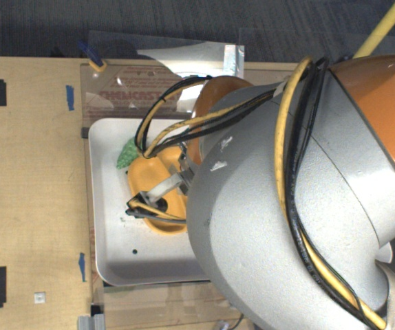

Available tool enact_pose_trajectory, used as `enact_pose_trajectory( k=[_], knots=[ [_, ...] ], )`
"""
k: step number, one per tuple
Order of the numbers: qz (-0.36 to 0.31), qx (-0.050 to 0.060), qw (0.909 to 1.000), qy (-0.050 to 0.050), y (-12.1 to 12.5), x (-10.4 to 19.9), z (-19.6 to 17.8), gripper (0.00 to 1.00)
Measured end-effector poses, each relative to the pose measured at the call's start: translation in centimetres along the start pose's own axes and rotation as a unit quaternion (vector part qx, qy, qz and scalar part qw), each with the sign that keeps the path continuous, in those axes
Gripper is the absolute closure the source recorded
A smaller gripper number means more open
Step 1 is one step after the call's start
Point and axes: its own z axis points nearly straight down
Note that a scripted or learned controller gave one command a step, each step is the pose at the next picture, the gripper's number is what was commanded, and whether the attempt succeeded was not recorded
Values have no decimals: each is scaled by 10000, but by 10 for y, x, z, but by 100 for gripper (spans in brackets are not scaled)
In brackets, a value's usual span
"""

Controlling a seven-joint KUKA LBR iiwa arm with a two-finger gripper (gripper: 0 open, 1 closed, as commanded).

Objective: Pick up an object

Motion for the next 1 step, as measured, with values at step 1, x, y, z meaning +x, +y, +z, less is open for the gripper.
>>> enact_pose_trajectory(
  k=[1],
  knots=[
    [1098,63,9939,49,39,29,23,0]
  ],
)
